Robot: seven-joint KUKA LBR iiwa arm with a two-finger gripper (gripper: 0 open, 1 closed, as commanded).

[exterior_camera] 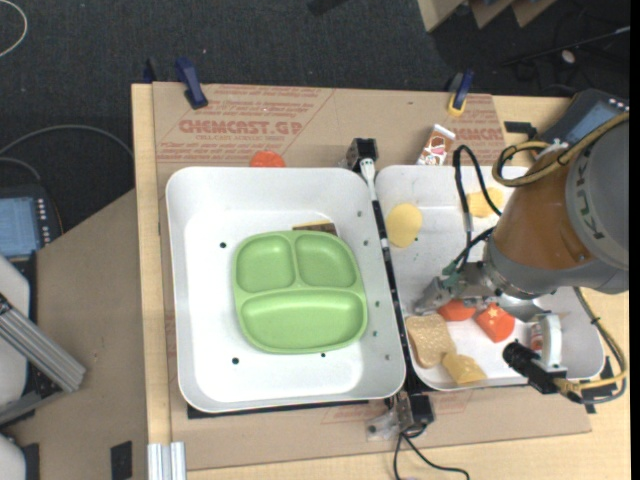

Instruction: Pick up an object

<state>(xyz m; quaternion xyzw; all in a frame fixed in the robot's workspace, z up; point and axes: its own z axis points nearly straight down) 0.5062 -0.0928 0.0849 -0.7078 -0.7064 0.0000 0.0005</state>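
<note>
**Orange band over red pieces: arm is hanging above the right bin**

Grey and orange, the arm (545,233) is reaching in from the right and covering much of the right bin (425,183). Its end effector (470,286) is sitting low over the bin's middle, and whether it is released or clenched cannot be told, since the wrist is hiding that part.

Two small red objects are lying right at the tool: one red piece (456,311) just under and slightly nearer the camera than the end effector, the other red piece (495,321) just beside it to the right. Neither is showing as gripped. These look like the likeliest targets, because they are lying almost straight below the tool, so the coming move is probably a short drop and not a sideways reach.

Other candidates are lying further off. A toast-like slice (430,338) is resting toward the bin's near left corner, long axis running roughly toward the near edge, with a yellow chunk (463,369) just beside it. A pale yellow round piece (404,223) is lying against the left wall, well apart from the tool.

In the left bin (190,268) a green divided tray (298,291) is sitting centred, farthest from the arm on the surface (250,118).
</note>
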